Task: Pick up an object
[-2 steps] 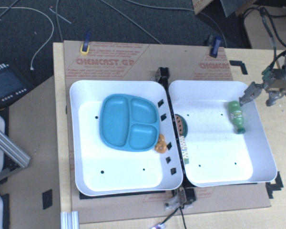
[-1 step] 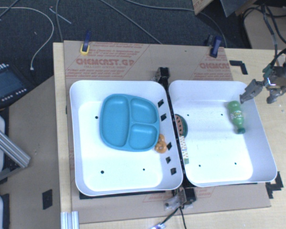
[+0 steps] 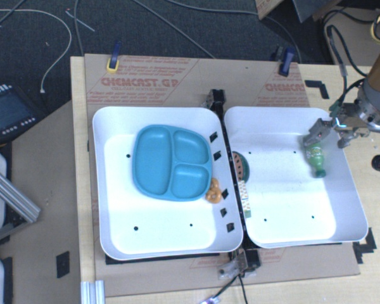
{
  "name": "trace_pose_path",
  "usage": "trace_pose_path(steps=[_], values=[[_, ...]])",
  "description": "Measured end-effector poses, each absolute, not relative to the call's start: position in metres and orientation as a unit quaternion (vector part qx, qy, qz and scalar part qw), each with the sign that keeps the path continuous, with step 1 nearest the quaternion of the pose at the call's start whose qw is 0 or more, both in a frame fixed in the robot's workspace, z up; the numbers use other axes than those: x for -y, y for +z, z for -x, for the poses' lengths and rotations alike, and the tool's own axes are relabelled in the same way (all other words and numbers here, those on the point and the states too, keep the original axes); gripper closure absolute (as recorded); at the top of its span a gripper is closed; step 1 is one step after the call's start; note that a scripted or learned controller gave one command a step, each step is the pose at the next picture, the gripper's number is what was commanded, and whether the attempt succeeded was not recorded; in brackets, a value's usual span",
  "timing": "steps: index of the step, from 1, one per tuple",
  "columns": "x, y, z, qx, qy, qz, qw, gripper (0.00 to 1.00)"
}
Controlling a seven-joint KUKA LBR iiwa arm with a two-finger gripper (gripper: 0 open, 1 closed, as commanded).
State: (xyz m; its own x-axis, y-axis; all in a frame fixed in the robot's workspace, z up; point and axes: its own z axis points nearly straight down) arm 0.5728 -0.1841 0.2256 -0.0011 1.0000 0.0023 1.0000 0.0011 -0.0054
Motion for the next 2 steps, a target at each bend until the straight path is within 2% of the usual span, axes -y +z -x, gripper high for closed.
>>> trace_pose_path(steps=[2], values=[[0.19, 0.103, -0.574, 0.707, 0.0014, 0.707, 0.004, 0.0]])
